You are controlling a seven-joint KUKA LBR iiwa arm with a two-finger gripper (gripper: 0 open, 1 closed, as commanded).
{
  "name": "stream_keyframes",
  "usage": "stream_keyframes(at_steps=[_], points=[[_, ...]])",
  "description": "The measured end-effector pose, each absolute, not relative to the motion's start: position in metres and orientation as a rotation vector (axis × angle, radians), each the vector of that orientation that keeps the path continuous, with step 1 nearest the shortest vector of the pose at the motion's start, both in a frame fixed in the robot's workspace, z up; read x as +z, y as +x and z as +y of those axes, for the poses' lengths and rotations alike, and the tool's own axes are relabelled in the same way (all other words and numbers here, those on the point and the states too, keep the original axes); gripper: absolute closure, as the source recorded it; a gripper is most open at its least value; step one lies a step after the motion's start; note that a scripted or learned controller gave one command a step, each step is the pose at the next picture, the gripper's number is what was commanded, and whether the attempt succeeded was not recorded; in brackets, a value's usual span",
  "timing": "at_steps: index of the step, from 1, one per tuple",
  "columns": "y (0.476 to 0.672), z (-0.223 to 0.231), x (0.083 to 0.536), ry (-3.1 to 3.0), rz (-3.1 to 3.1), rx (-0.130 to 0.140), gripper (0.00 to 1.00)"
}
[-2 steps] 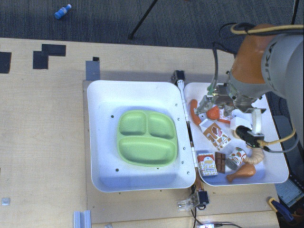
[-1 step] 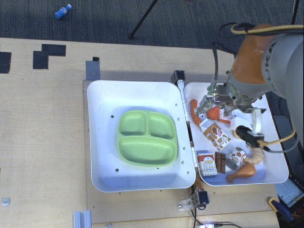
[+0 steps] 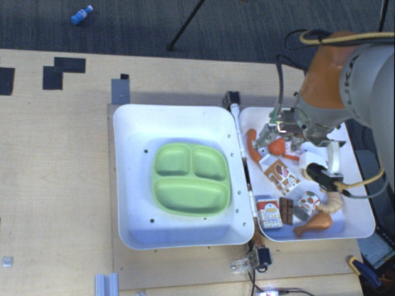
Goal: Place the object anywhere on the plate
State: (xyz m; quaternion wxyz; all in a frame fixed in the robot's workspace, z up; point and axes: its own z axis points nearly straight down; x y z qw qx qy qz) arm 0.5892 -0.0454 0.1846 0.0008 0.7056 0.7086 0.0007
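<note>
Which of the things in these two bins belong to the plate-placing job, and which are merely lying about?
Belonging to the job:
- green plate in the left bin
- gripper, down among the right bin's toys
- orange-red toy right at it, the likely pick

Lying about:
- snack packet
- small box
- drumstick toy

No text, brand or number can be read here: the printed packet [image 3: 282, 176] just below the gripper [image 3: 279, 142] and the red-and-white box [image 3: 268, 214] further below it carry coloured markings (too small and blurred to make out as letters)
</note>
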Motion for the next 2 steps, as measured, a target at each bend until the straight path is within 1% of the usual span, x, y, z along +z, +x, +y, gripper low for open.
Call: stream_keyframes(at_steps=[2], points=[[0.5892, -0.0454, 0.1846, 2.216, 2.225, 0.002, 0.0]])
